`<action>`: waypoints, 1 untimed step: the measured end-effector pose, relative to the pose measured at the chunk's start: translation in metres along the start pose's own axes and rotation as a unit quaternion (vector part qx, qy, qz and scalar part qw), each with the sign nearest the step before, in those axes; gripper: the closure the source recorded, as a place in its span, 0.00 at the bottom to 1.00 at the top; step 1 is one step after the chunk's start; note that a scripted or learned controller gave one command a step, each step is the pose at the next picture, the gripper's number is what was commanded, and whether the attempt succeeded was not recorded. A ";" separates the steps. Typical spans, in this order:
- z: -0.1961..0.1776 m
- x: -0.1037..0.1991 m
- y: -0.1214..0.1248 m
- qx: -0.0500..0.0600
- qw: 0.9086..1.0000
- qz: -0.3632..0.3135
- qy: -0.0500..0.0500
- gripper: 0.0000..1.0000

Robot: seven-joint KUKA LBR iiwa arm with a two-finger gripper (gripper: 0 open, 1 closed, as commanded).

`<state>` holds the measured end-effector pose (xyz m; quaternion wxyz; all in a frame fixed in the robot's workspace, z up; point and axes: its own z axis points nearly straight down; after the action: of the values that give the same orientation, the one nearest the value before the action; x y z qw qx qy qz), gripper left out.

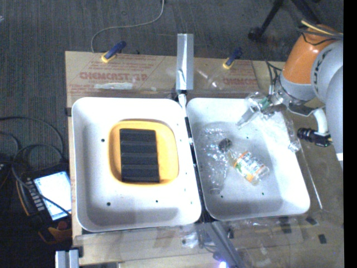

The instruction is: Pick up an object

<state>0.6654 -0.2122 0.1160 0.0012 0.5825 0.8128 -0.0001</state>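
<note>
In the right bin (290, 202) lies a small clear bottle (250, 167) with an orange and green label, on its side near the middle. A small dark grey object (224, 144) rests just up and left of it. Crumpled clear plastic (213, 162) spreads over the bin's left part. My gripper (252, 111) hangs over the bin's upper right area, above and to the right of the bottle, apart from it. Nothing shows in its grasp.
The left bin (89, 194) holds a yellow tray (117, 149) with a black ribbed block (139, 155) in it. A metal post (184, 66) stands at the back between the bins. Blue clamps (113, 51) sit on the cardboard behind.
</note>
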 end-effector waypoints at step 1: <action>0.024 0.050 -0.090 -0.004 1.000 -0.002 -0.003 0.00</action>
<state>0.5639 -0.1937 0.0916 0.0058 0.5809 0.8139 0.0018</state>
